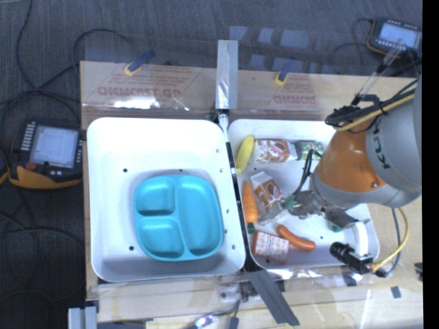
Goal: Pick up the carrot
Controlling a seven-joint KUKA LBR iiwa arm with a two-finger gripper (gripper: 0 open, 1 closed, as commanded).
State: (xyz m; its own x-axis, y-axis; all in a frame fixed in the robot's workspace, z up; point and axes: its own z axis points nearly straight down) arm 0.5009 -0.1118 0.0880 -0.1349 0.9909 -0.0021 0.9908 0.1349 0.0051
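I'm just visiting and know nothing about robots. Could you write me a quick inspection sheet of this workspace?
Surface: two shallow white bins side by side on a bench.
Job's things: orange carrot at the right bin's left wall.
Clutter: yellow banana, orange-red sausage, food packets; blue divided plate in the left bin.
Gripper: over the right bin; finger state unclear.
Cables: black cables on the floor.
Surroundings: handheld screen unit at left.

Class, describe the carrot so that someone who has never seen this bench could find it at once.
Start at the right-hand white bin, the one the arm reaches into. Along its left wall, just below the yellow banana, lies the carrot, lengthwise against the wall. It is plain orange and tapered, unlike the printed packets beside it and the redder sausage lying crosswise lower down.
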